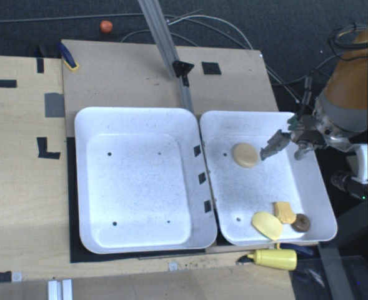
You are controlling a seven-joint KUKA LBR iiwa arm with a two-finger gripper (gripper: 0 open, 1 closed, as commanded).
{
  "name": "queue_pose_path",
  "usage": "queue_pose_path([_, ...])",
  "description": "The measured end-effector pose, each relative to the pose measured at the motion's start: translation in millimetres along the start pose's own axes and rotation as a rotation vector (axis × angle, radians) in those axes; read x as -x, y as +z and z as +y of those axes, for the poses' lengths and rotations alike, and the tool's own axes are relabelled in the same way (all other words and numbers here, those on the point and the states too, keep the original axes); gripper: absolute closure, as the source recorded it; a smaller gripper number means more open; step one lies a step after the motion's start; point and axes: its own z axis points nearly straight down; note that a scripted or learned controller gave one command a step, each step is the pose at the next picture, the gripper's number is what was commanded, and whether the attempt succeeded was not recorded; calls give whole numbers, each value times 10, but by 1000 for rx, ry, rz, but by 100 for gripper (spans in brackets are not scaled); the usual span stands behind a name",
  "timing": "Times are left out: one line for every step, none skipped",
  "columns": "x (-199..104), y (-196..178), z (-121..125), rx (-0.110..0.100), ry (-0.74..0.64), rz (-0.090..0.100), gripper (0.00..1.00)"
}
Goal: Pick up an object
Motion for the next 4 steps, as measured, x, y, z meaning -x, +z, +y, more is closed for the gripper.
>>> queue_pose_path([-3, -100, 1, 0, -1, 0, 100])
queue_pose_path([-30, -886, -169, 7, 0, -1, 100])
queue_pose_path([-667, -1114, 179, 1, -4, 1, 100])
queue_pose_path([-612, -144, 420, -8, 0, 0, 100])
